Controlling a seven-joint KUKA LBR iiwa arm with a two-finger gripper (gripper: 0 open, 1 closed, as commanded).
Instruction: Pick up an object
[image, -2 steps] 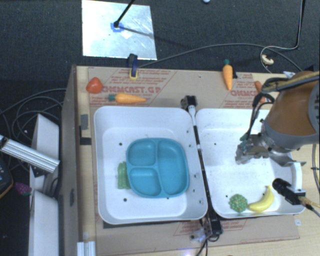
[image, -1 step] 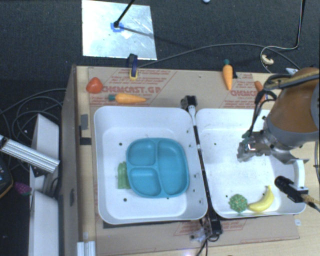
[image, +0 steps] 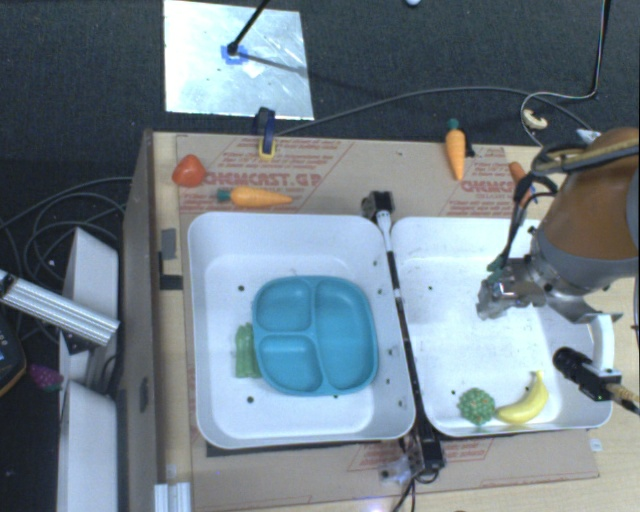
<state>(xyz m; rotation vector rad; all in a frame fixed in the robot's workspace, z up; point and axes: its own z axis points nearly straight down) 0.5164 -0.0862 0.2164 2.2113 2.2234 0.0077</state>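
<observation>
Two white bins are being borne side by side on a cardboard-topped bench (image: 300, 165). Whether the gripper (image: 497, 298) is open or closed cannot be told; nothing is being seen held in it. It is being held over the bare middle of the right bin (image: 440, 250), well apart from the banana (image: 525, 402) and green ball (image: 477, 405) lying near that bin's front edge. A blue tray (image: 315, 335) is lying in the left bin (image: 215, 300). No pick is judged done yet; descent and grasp are being left.
</observation>
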